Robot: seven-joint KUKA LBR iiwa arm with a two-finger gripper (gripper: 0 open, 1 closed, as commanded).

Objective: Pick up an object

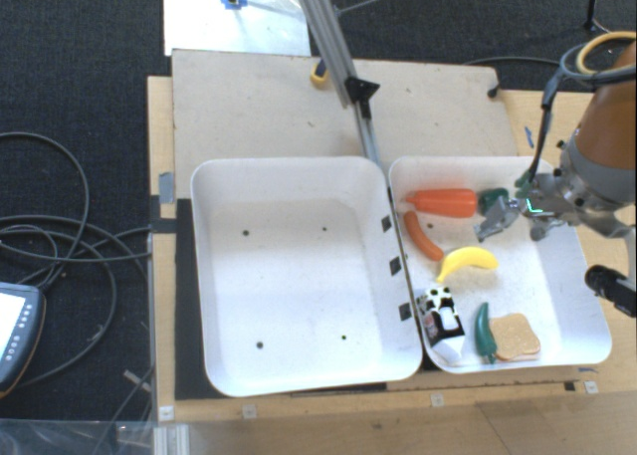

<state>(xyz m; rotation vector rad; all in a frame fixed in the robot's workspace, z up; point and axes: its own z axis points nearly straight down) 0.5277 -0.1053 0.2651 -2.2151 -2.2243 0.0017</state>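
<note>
Now fingers hover beside the carrot.

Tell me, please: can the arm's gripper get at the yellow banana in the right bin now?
Probably yes. The gripper hangs over the right bin, just up and right of the banana, which lies apart from the other toys with nothing on top of it.

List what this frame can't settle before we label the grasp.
- End effector finger state: too small and blurred in the camera view.
- Contact with the carrot: its green top sits under the end effector.
- Black-and-white item: too small to identify.
- Arm: cut off by the right edge.
</note>
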